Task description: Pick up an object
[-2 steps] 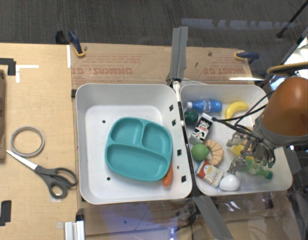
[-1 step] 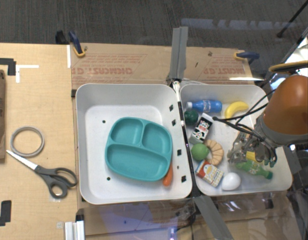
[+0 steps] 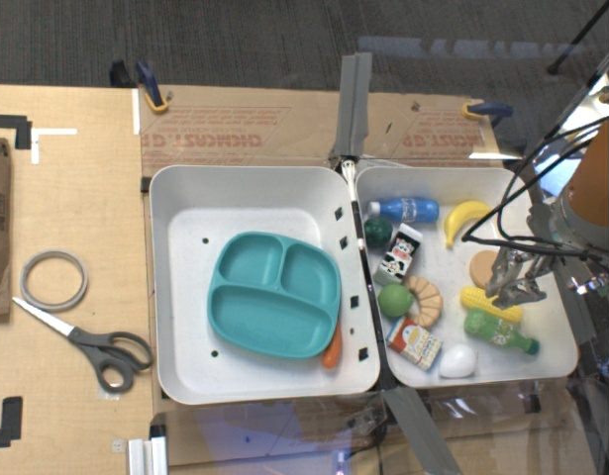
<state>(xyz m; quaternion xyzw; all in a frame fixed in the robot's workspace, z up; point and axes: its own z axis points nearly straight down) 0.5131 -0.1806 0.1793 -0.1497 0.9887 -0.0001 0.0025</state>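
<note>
Grey carpet runs across the top of the frame; below it I see a pale wooden tabletop (image 3: pixel 76 166) with a cardboard sheet (image 3: pixel 245 127) lying under two white bins.

On the left part of the tabletop: a roll of tape (image 3: pixel 53 279), and just below it a pair of grey-handled scissors (image 3: pixel 91 344).

Left bin (image 3: pixel 175 206), centre of frame: it holds a teal divided plate (image 3: pixel 276 295). An orange carrot (image 3: pixel 332 347) lies against the plate's lower right edge.

Right bin (image 3: pixel 433 173), right of frame: it holds the loose objects. Along the top, a blue bottle (image 3: pixel 403 209) and a yellow banana (image 3: pixel 464 219). Below the bottle, a dark green round item (image 3: pixel 378 232) and a black-and-white carton (image 3: pixel 400 253). Lower down, a green ball (image 3: pixel 394 299) touches a croissant-like pastry (image 3: pixel 426 300). Near the bottom edge, a small red-and-white carton (image 3: pixel 415 344) and a white egg-shaped object (image 3: pixel 458 361). At the right, a green bottle (image 3: pixel 499 330) lies on its side.

The arm enters from the right edge of frame. The tool (image 3: pixel 513 277) sits low over the right side of the right bin, above a yellow item (image 3: pixel 482 301) and just above the green bottle. I cannot tell how the tool is set; nothing is visibly lifted.
</note>
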